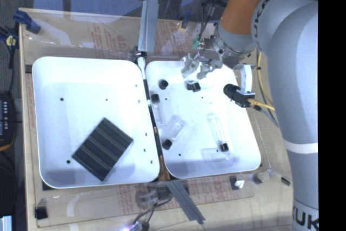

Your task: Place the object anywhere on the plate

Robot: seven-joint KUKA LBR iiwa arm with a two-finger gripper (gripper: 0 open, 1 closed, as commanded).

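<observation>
The plate [102, 149] is a dark, ribbed rectangle lying at a slant in the front of the left bin [48, 70]. My gripper [194, 74] hangs over the back of the right bin [246, 121], far from the plate. A small dark piece [193, 85] shows just beneath it; whether it is held I cannot tell. Clear plastic objects lie in the right bin: a tube with a black cap [218, 131], a clear piece [173, 127] near the dividing wall with a black end [166, 144], and a flat clear piece [219, 156] at the front.
Two small black items [162, 84] [154, 98] lie near the right bin's left wall. A metal bar [147, 21] stands behind the gap between the bins. The grey arm [286, 62] covers the right side, with cables beside the bin.
</observation>
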